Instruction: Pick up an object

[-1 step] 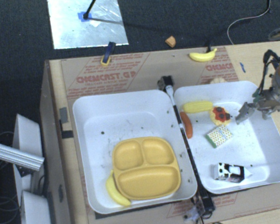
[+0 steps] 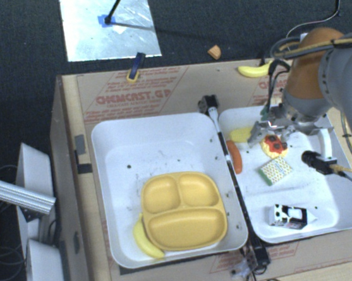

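Observation:
My gripper [image 2: 270, 132] hangs low over the back of the right bin [image 2: 350, 211]. Just below it lies a small yellow and orange-red toy [image 2: 274, 147], touching or nearly touching the gripper's tip. A yellow piece [image 2: 240, 135] sits to the gripper's left. An orange carrot-like stick [image 2: 234, 156] lies along the bin's left wall. A green-and-white checkered block [image 2: 275, 170] rests in the bin's middle. A black and white object [image 2: 290, 216] lies near the front.
The left bin [image 2: 113, 176] holds a yellow divided plate [image 2: 183, 209] with a banana [image 2: 145, 241] at its front left corner. A second banana [image 2: 254, 70] lies on the cardboard behind the right bin. The arm [image 2: 334, 79] covers the right bin's back right.

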Available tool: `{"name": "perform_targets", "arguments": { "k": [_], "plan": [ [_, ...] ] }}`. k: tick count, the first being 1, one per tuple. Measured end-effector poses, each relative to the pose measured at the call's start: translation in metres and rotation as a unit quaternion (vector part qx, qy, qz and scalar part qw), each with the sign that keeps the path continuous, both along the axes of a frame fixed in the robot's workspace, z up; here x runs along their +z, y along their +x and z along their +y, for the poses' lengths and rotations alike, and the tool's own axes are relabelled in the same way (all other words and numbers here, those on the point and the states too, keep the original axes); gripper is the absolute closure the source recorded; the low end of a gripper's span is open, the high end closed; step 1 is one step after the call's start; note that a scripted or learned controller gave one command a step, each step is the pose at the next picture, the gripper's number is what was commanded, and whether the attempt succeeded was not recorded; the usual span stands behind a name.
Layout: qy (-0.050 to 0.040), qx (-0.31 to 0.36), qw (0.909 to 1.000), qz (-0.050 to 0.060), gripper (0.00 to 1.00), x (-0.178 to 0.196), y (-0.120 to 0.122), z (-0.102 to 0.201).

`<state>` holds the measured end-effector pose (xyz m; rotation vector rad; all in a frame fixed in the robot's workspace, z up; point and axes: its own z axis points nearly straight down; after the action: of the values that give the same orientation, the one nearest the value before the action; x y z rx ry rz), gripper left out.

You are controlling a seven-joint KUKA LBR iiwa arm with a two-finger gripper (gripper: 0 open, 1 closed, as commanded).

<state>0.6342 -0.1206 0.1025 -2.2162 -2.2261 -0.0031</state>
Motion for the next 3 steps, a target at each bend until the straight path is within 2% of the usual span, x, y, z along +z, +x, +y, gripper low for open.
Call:
{"name": "perform_targets", "arguments": {
  "k": [1, 2, 3],
  "plan": [
    [-0.0033, 0.000, 0.9999, -0.010, 0.00, -0.010, -0.022, -0.002],
    [-0.0017, -0.002, 1.0000, -0.001, 0.00, 0.043, -0.049, -0.031],
    [-0.0007, -0.001, 1.0000, -0.004, 0.00, -0.013, -0.051, -0.020]
  ]
}}
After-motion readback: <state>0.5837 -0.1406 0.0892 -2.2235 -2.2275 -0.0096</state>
